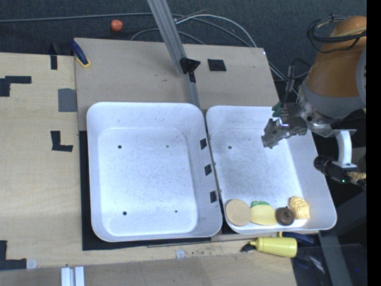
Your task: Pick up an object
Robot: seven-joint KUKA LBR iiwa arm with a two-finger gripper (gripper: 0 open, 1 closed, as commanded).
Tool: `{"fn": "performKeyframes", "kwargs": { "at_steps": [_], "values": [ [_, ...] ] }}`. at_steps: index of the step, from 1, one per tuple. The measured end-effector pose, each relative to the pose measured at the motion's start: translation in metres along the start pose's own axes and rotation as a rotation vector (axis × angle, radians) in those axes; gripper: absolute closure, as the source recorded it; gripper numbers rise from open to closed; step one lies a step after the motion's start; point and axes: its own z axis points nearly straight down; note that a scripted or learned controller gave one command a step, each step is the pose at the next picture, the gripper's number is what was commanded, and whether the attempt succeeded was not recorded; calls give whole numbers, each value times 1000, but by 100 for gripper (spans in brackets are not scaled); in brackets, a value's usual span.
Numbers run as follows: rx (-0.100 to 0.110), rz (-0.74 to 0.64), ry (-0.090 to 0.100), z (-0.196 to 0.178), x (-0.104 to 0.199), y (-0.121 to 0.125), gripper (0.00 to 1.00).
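My gripper (271, 137) hangs over the upper right part of the right bin (253, 159), well above the bin floor, with nothing seen between its fingers. Along the bin's near edge lie several small things in a row: a tan round disc (237, 212), a small green piece (259, 204), a pale yellow lump (262, 215), a dark brown ring (285, 217) and a yellow ridged piece (299, 207). All of them lie far below the gripper in the view, toward the near rim.
The left bin (146, 171) stands beside the right one. A yellow bottle-like object (275, 246) lies on the bench just outside the right bin's near rim. A slanted metal pole (169, 28) and cables run behind the bins. A small orange ball (116, 24) sits far back.
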Motion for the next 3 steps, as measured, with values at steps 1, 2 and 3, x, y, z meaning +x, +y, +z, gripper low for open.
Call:
{"fn": "performKeyframes", "kwargs": {
  "at_steps": [1, 2, 3],
  "values": [
    [6, 39, 0, 58, 11, 3, 100],
    [-2, -1, 0, 13, 41, 10, 100],
    [-2, 10, -3, -28, -66, -32, 100]
  ]
}}
